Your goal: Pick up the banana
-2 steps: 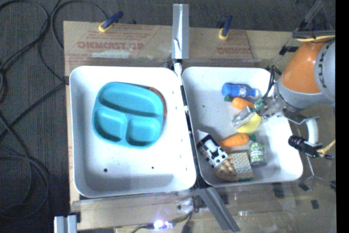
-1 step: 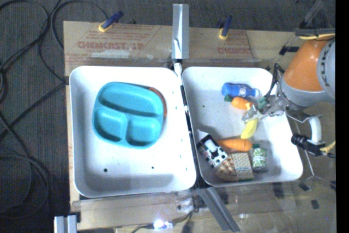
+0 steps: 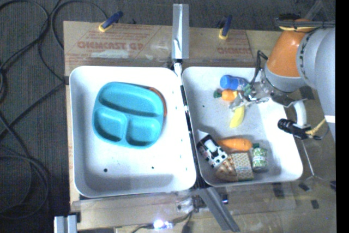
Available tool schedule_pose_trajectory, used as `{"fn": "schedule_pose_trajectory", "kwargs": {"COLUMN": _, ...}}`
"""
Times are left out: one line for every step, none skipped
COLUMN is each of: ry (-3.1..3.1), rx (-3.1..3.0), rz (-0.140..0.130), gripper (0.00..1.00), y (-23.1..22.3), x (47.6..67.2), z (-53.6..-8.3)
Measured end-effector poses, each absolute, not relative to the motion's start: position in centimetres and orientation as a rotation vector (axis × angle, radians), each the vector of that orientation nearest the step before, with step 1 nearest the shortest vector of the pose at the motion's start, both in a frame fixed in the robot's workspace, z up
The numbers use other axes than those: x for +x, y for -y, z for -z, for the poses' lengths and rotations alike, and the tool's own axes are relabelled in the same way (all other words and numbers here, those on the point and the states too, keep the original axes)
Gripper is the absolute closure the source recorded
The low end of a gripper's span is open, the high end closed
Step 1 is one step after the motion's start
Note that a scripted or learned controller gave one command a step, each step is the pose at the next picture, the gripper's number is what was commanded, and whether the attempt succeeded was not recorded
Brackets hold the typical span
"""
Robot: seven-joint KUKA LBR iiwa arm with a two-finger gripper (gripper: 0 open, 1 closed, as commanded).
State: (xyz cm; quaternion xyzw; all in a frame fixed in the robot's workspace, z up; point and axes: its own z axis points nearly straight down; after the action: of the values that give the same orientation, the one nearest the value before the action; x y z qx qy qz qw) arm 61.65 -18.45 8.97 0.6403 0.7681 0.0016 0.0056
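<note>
Seen from above: two shallow white bins side by side on a brown surface [image 3: 136, 43].

Grey arm [image 3: 322, 63] with an orange band, reaching in from the right over the right bin [image 3: 283, 172]. Jaws [image 3: 250, 94] low over the upper middle of that bin, at the upper tip of the banana [image 3: 237, 116]. Too small and cluttered to tell whether the jaws stand apart or together, or whether the banana sits between them.

Banana: small, yellow, just below the jaws and slanting down to the left, its top end at or touching the jaws, its lower end apparently on the bin floor.

Just left of the jaws, a blue cylindrical item [image 3: 232, 82], and beneath it a small orange piece [image 3: 229, 95] with a green bit beside it.

Well below the jaws, along the bin's near side: a carrot [image 3: 235, 144] lying sideways; below it a black-and-white toy [image 3: 212, 153], a tan, checked, bread-like item [image 3: 235, 167], and a small green patterned block [image 3: 260, 157] to the right.

Far left of the jaws, the left bin [image 3: 87, 172], holding a turquoise divided tray [image 3: 130, 113] with three compartments, a brownish edge peeking out behind its upper right corner.

Two blue-and-yellow clamps [image 3: 110, 21] on the far edge of the surface.
</note>
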Motion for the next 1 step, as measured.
{"fn": "schedule_pose_trajectory", "kwargs": {"ry": -2.216, "rx": 2.222, "rz": 0.004, "gripper": 1.0, "y": 16.2, "x": 66.89, "z": -20.25}}
